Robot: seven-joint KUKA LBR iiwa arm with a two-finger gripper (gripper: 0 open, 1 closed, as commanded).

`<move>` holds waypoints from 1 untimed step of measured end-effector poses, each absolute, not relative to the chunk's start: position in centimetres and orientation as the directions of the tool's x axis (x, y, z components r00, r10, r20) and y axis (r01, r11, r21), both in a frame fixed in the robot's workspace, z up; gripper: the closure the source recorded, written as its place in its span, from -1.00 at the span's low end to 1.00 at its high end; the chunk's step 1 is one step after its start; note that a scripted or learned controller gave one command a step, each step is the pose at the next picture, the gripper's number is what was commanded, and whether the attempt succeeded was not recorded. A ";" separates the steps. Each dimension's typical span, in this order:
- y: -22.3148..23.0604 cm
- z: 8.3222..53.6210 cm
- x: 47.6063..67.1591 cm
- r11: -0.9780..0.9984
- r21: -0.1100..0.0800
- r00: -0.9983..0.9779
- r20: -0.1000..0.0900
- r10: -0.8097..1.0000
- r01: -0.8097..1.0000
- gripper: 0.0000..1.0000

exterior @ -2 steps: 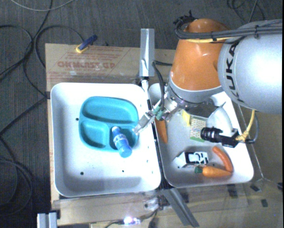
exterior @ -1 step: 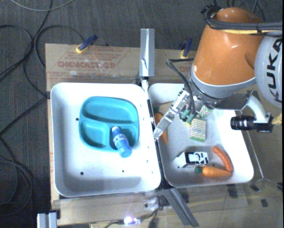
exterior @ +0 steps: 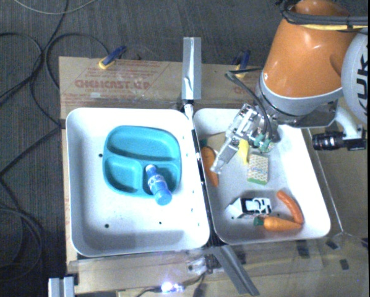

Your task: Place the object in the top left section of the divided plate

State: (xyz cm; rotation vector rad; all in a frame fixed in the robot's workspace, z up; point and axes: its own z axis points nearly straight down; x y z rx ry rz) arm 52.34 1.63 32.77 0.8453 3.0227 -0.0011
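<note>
A blue divided plate (exterior: 141,142) lies in the left white bin (exterior: 86,190). A small blue bottle (exterior: 158,185) rests on its side across the plate's lower right section, its cap over the rim. My gripper (exterior: 224,159) hangs over the left part of the right bin (exterior: 314,172), pointing down and to the left. Its tip is just beside an orange carrot-like piece (exterior: 208,164) that lies along that bin's left wall. I see nothing held in it.
The right bin also holds a speckled sponge (exterior: 258,169), a black and white object (exterior: 254,206), a carrot (exterior: 281,224) and an orange-red sausage shape (exterior: 291,205). A raised ridge (exterior: 197,166) separates the two bins. The arm's orange band (exterior: 305,48) looms at the upper right.
</note>
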 end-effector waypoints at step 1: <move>0.3 39.2 52.1 0.981 0.000 -0.981 -0.005 0.193 0.193 -1.00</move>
